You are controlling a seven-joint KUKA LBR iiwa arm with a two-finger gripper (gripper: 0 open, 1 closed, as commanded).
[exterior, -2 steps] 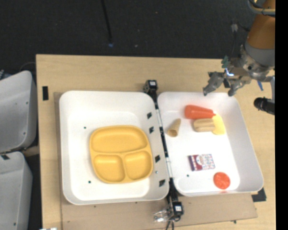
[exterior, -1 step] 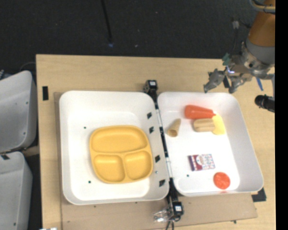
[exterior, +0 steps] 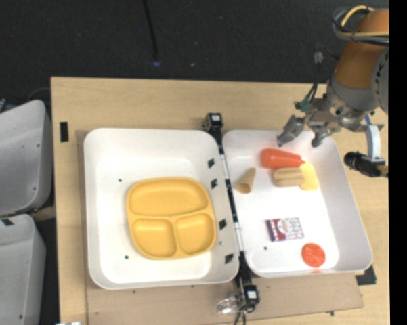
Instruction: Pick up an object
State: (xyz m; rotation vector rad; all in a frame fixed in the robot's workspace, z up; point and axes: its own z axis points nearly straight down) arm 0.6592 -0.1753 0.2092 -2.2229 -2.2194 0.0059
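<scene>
You have the table [exterior: 68,107] carrying two white bins: the left bin [exterior: 101,181] holds a yellow divided plate [exterior: 170,217], and the right bin [exterior: 349,208] holds the small things. Near its far edge lies an orange carrot [exterior: 281,158], with a tan bun [exterior: 287,177] and yellow piece [exterior: 309,176] just nearer, a tan cone [exterior: 246,179] to their left, then a printed packet [exterior: 285,229] and a red disc [exterior: 313,254] nearest. Your claw [exterior: 303,135] hangs released above the carrot, grasping nothing. This looks like the approach step; next, descend squarely over the carrot and close.
</scene>
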